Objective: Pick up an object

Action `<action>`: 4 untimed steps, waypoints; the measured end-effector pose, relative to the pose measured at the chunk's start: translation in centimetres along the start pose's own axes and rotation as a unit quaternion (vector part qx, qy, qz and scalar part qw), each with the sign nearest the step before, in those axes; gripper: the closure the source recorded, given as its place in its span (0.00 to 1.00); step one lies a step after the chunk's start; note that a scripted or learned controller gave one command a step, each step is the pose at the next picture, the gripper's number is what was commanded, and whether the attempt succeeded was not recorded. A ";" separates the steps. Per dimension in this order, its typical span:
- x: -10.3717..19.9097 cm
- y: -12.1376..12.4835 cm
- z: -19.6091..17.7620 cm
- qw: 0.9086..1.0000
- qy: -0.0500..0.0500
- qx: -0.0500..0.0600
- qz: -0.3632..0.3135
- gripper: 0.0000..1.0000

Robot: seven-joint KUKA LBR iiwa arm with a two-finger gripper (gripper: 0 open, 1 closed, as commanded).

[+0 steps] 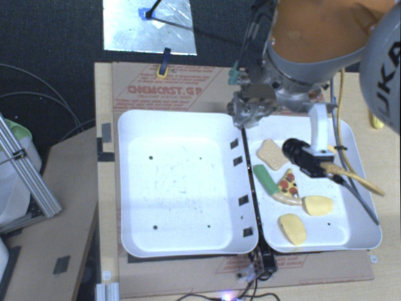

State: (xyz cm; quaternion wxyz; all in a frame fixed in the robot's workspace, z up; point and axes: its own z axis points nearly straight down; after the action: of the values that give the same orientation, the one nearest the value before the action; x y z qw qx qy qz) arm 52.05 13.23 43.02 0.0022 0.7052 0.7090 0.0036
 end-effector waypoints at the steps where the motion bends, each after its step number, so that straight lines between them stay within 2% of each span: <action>1: -7.4 -1.9 5.2 1.000 -0.002 0.005 0.006 1.00; 2: -2.7 -0.6 7.6 1.000 0.000 0.004 -0.001 1.00; 3: -7.3 1.7 -5.1 1.000 0.000 -0.005 0.004 1.00; 4: -16.2 -1.5 2.0 1.000 -0.002 0.006 0.007 1.00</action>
State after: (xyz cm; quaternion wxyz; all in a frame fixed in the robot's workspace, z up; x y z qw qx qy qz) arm 50.63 -2.96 40.95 -0.0006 0.7101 0.7041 -0.0018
